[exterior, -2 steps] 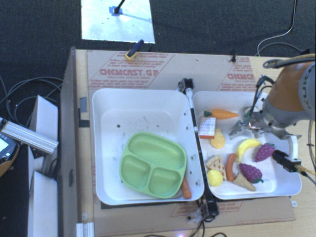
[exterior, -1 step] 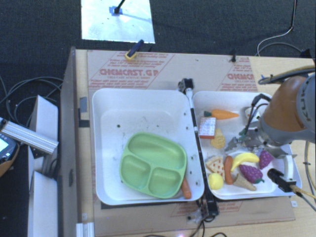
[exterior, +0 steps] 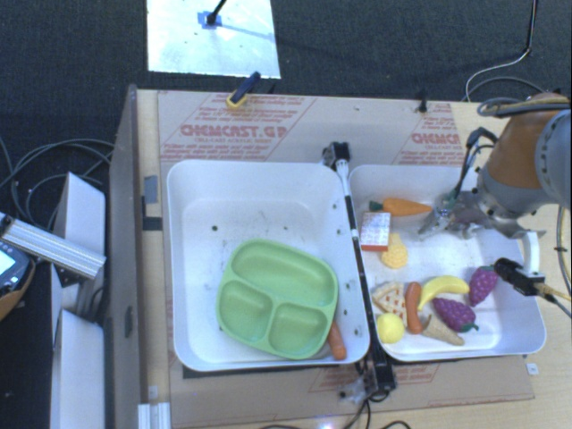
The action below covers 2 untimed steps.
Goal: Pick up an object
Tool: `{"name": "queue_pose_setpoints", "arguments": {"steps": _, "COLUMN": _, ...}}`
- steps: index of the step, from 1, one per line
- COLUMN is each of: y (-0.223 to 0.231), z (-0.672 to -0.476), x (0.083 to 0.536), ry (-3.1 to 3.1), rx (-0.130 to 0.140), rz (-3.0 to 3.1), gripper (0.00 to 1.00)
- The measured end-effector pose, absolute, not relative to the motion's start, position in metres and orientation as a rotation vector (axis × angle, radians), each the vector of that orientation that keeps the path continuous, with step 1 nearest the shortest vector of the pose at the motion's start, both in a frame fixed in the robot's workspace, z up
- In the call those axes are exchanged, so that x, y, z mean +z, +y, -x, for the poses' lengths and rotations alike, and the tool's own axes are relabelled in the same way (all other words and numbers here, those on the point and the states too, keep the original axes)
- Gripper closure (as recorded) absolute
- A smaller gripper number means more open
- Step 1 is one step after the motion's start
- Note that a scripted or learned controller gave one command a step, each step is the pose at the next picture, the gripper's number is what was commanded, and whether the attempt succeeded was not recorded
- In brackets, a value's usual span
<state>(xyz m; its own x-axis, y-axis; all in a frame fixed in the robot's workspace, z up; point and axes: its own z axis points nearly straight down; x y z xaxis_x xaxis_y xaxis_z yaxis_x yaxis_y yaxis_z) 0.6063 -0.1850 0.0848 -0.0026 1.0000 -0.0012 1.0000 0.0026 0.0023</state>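
Divided tray [exterior: 277,299] in left bin [exterior: 192,239], toy food [exterior: 429,298] in right bin [exterior: 527,329]

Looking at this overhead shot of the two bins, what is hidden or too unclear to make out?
- Gripper, camera view: small and blurred over the right bin; fingers' state unreadable, nothing visibly held.
- Arm: cut off by the right edge.
- Small carrot in the left bin: partly tucked under the green tray.
- Carton: label too small to read.
- Ice cream cone: partly covered by the purple grapes.
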Motion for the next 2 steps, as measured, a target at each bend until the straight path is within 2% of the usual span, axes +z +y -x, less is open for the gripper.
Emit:
{"name": "queue_pose_setpoints", "arguments": {"steps": 1, "y": -0.204, "z": -0.651, "x": 0.085, "ry": 2.221, "rx": -0.001, "rz": -2.219, "gripper": 0.00}}
{"name": "queue_pose_setpoints", "arguments": {"steps": 2, "y": -0.203, "z": -0.652, "x": 0.096, "ry": 2.223, "rx": 0.003, "rz": -2.211, "gripper": 1.00}}
